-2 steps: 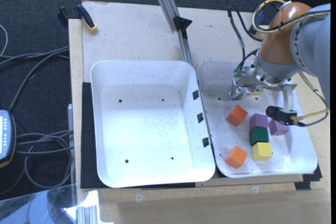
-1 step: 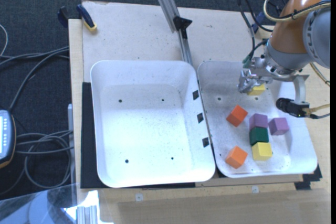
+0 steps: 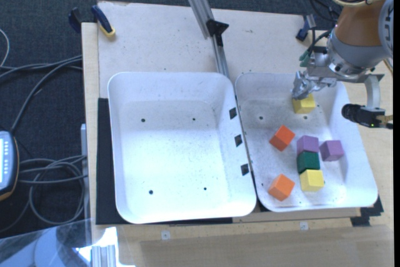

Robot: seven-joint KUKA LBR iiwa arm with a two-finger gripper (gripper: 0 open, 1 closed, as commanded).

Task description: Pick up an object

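Grey end effector [image 3: 305,89] sits over the right bin's [image 3: 356,197] far part, fingers closed on a yellow cube [image 3: 304,104]; nearer lie two orange cubes [image 3: 282,137], two purple, one green [image 3: 307,161], another yellow.

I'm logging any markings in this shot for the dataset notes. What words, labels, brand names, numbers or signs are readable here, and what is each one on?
None can be read.
The blocks in the right bin show plain faces, including the yellow block under the end effector.
The arm shows no readable marking.
The device at the left edge has a lit panel, too small and blurred to read.
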